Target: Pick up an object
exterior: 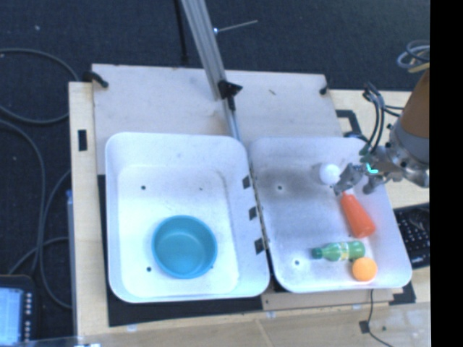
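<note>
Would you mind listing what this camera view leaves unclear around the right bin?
- End effector: too small and blurred to tell its finger state, or whether it touches the carrot.
- Arm: cut off by the right edge of the view.
- White ball: blends into the right bin, outline vague.
- Green bottle: label too small to read.

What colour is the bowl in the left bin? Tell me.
Blue, seen clearly in the camera view: bowl.

you're looking at a tan bench [166, 100] on dark carpet [87, 20]. a slanted aluminium rail [205, 38] crosses its back edge, black cables [29, 150] loop at the left, and a keyboard [411, 226] peeks in at right.
</note>
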Tool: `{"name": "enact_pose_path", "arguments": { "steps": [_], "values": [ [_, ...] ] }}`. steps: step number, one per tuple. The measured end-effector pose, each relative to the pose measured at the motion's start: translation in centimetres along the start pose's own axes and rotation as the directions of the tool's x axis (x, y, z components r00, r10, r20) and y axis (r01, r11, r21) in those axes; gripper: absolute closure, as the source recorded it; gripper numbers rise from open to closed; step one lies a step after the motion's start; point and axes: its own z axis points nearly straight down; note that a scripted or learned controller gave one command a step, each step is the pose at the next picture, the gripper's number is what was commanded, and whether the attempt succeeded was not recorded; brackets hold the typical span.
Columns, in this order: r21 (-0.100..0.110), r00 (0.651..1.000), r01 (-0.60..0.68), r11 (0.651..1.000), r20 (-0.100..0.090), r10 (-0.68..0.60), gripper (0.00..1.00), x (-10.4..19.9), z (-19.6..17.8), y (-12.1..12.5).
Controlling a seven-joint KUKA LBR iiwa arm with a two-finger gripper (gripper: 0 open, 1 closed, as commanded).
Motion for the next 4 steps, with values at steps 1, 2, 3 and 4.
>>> {"name": "enact_pose_path", "arguments": {
  "steps": [1, 2, 3, 4],
  "values": [
    [-0.006, 1.0, 0.0, 1.0, 0.001, 0.0, 0.0, 0.0, -0.4, 0.1],
    [-0.003, 1.0, -0.004, 1.0, 0.004, 0.004, 0.0, -1.2, 4.8, -0.3],
    [-0.008, 1.0, -0.005, 1.0, 0.005, 0.005, 0.0, -2.1, 9.2, -0.1],
    [-0.01, 1.0, 0.001, 1.0, -0.011, -0.001, 0.0, -1.6, 12.3, 0.5]
  ]
}}
